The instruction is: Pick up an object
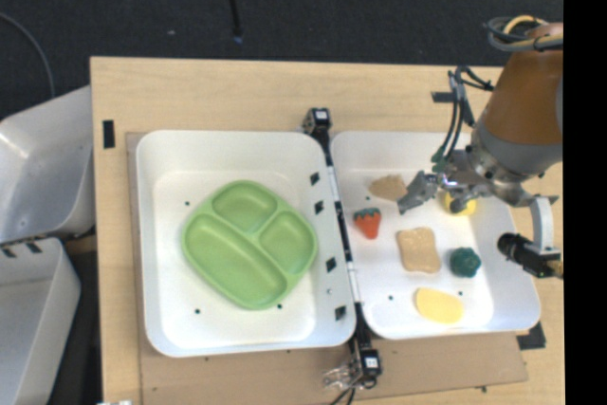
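The arm [520,109] reaches in from the right over the right bin [379,313]. Its gripper [438,192] hangs low above the far part of that bin, beside a small yellow thing [461,204] that is partly hidden, perhaps a toy fruit. Whether the gripper is open or closed cannot be told. In the same bin lie a tan piece [387,187], a toy strawberry [368,223], a slice of toast [417,250], a dark green ball [464,262] and a yellow oval [438,304]. The left bin [152,299] holds a green divided plate [248,243].
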Robot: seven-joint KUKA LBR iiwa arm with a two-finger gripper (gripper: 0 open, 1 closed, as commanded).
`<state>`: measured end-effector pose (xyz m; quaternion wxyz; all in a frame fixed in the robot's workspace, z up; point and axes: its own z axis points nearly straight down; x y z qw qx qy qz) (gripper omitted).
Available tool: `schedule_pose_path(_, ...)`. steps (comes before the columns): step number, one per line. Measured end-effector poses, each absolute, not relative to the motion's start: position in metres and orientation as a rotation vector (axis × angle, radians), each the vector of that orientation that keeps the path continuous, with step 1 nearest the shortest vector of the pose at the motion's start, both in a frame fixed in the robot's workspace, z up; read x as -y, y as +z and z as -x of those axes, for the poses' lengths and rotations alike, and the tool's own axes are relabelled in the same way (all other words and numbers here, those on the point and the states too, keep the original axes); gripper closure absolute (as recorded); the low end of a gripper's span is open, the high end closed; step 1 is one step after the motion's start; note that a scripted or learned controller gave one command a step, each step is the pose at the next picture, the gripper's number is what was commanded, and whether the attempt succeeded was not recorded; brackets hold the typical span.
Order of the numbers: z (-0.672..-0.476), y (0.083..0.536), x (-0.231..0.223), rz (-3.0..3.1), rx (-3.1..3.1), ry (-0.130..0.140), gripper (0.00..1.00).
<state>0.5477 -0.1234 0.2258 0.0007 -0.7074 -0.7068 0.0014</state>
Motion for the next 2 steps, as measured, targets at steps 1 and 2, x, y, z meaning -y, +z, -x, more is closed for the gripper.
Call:
schedule_pose_path(1,-0.544,0.167,0.133,2.221,2.219,0.005,0.0)
schedule_pose_path(2,-0.549,0.105,0.134,2.222,2.218,0.004,0.0)
